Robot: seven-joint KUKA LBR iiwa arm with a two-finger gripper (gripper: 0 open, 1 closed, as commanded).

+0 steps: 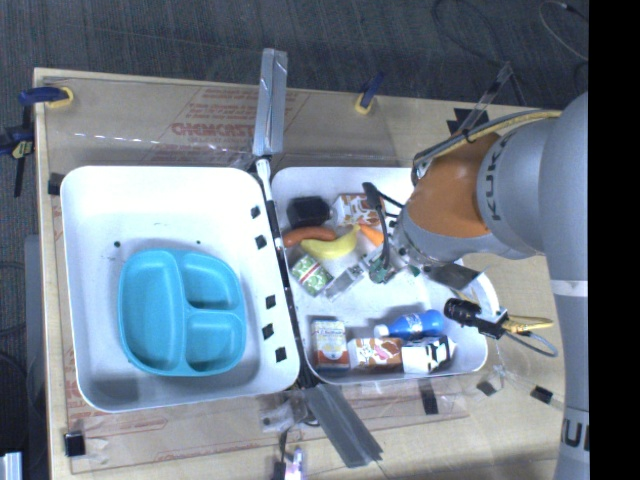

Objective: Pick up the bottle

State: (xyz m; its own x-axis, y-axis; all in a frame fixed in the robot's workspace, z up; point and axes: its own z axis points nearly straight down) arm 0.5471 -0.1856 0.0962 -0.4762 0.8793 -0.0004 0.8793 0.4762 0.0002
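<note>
The arm [520, 183] — grey with an orange band — hangs nearest, over the right bin [480, 363] on the table [150, 118]. Its jaws [380, 266] sit low among the clutter beside a banana [335, 245]; I cannot tell if they are spread or pressed together. The bottle [412, 324], white with a blue cap, lies on its side near the bin's front, apart from the jaws. I judge this as the approach step — next the jaws must shift toward the bottle. In the left bin [90, 198] rests a blue tray [183, 311].

arm [500, 183]: "KU" (rest hidden) | bench sheet [215, 128]: red print, unreadable
</note>
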